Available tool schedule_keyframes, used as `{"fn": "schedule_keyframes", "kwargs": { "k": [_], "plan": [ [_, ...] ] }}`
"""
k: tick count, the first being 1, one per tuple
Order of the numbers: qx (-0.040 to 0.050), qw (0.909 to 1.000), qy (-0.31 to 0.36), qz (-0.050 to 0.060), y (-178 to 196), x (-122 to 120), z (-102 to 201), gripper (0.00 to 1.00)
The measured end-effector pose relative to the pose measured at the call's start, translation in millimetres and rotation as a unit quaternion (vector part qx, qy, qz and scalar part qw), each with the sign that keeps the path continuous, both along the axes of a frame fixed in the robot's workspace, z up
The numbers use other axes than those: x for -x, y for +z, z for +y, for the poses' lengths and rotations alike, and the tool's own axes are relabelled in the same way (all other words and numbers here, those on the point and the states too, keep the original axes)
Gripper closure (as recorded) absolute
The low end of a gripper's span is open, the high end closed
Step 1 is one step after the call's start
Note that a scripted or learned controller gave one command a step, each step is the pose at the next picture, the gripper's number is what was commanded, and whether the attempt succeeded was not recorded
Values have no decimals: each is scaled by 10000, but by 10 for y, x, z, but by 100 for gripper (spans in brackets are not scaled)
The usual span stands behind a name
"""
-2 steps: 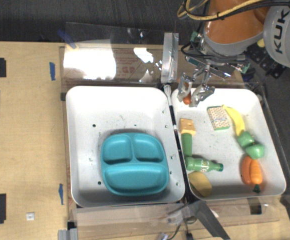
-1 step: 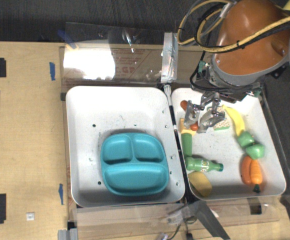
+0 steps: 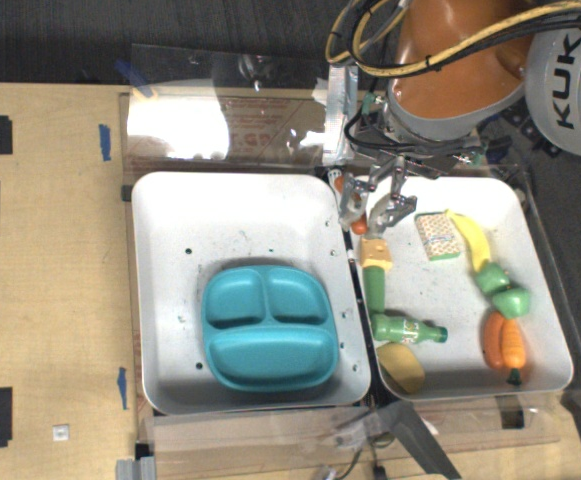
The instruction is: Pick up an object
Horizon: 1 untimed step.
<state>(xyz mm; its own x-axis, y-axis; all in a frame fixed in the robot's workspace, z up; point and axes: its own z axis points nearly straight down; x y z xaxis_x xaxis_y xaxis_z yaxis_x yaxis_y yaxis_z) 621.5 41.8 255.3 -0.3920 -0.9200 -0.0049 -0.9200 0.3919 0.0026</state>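
Gripper: I see the gripper (image 3: pixel 378 208) over the right bin (image 3: pixel 543 268), near its 11 o'clock corner. The metal fingers (image 3: pixel 402 206) stand spread, and I see nothing between them.
Corn: the corn (image 3: pixel 375 268) lies directly at 6 o'clock from the fingertips, close by the bin's left wall, yellow end toward the gripper, green end away. I cannot tell whether it is touched.
Bottle: a green bottle (image 3: pixel 408 330) lies on its side at 6 o'clock from the corn.
Yellow piece: a dull yellow piece (image 3: pixel 401 365) sits near the bin's 7 o'clock corner.
Cracker: a tan cracker (image 3: pixel 437 236) lies at 3 o'clock from the gripper.
Banana: the banana (image 3: pixel 473 240) lies just beside the cracker.
Green item: a green item (image 3: pixel 502 288) lies at the banana's lower end.
Carrot: the carrot (image 3: pixel 505 342) lies at 5 o'clock in the bin.
Left bin: the left bin (image 3: pixel 170 218) holds a teal tray (image 3: pixel 268 328).
Arm: the arm (image 3: pixel 460 38) enters at 1 o'clock.
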Motion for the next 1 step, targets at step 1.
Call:
{"fn": "schedule_keyframes", "kwargs": {
  "k": [1],
  "plan": [
    [2, 9983, 581, -21, 350, -461, 51, 100]
  ]
}}
